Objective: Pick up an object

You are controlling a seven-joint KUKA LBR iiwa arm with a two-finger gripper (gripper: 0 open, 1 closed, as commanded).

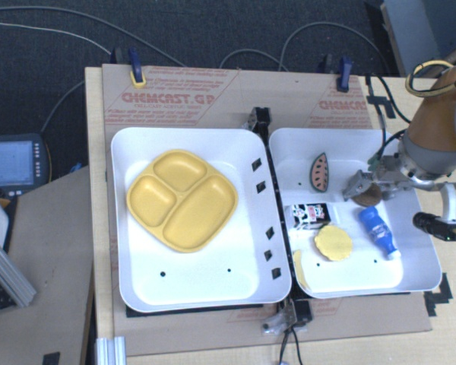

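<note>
My two-finger gripper [365, 190] sits low in the right white bin [418, 280], over a small brown object [367, 198]; I cannot tell its grip; nothing looks lifted yet; the pick remains.

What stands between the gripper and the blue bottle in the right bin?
Nothing visible does. The gripper hangs just above-left of the blue bottle, with bare bin floor between them.

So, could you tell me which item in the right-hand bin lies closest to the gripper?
The brown item right beside the gripper. The blue bottle, watermelon slice, yellow disc and black-and-white card all lie farther off.
</note>
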